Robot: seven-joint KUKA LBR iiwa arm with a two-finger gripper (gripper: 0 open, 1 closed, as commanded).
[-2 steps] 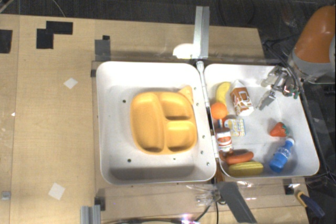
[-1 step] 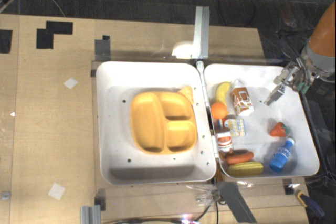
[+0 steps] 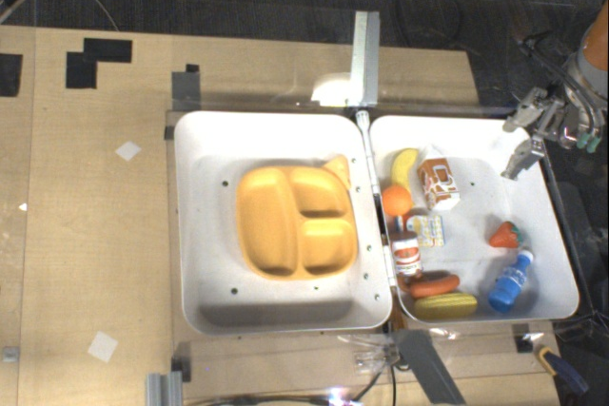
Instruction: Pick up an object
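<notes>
Camera view shows the gripper [image 3: 529,140] above the far right corner of the right bin [image 3: 561,233], fingers spread, holding nothing; the strawberry [image 3: 504,235] lies inside, well apart.

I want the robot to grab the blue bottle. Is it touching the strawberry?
Apart. The camera view shows bare white bin floor between the bottle and the strawberry above it.

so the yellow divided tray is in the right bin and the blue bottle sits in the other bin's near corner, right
Not quite. The camera view shows the yellow divided tray in the left bin, not the right one. The blue bottle does sit in the other bin, the right one, near its front corner.
</notes>
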